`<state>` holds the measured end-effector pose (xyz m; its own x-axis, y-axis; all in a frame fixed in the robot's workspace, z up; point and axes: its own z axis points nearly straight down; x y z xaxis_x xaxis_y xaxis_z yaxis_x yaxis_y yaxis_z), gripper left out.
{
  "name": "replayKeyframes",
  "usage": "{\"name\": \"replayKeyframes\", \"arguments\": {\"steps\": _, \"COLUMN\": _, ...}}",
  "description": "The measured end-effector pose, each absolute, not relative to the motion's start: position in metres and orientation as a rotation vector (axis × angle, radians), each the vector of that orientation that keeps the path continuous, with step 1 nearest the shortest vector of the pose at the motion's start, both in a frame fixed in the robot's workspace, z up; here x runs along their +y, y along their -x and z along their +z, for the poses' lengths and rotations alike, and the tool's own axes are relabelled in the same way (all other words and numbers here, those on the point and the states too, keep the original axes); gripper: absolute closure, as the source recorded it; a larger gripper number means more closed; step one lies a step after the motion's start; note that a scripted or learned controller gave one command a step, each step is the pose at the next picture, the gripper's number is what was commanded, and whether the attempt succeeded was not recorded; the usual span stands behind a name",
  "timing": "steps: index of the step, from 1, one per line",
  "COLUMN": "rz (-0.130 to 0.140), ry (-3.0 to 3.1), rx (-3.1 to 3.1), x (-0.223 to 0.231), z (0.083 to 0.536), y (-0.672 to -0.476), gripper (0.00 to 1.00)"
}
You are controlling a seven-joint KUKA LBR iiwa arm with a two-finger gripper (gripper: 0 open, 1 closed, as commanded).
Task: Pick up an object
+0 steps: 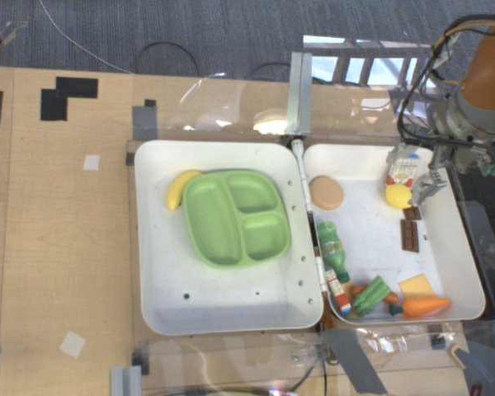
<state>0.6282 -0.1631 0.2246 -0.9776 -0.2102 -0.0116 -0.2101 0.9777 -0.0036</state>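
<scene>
- The arm (478,97) enters above the right bin's (454,304) far corner, a grey body with a broad orange band.
- Black cables loop around the wrist, just over that bin's rim.
- The gripper (433,181) has slim, pale grey metal fingers (429,186), set below a grey wrist housing.

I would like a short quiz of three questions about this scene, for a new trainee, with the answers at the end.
1. True or false: the green tray lies in the left bin.
2. Which thing is nearest the tool: A the carrot, B the yellow lemon, C the banana?
3. Fill in: the brown round cookie lies in the ___ bin.

Key: 1 true; 2 B; 3 right.
</scene>
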Motion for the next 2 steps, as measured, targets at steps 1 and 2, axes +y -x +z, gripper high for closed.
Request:
{"name": "replayKeyframes", "arguments": {"steps": 1, "rz": -0.007, "ry": 0.405, "rx": 3.100, "x": -0.191, "z": 0.100, "y": -0.610, "gripper": 0.00}}
{"name": "replayKeyframes", "arguments": {"steps": 2, "rz": -0.007, "ry": 0.725, "rx": 3.044, "x": -0.169, "z": 0.089, "y": -0.609, "gripper": 0.00}}
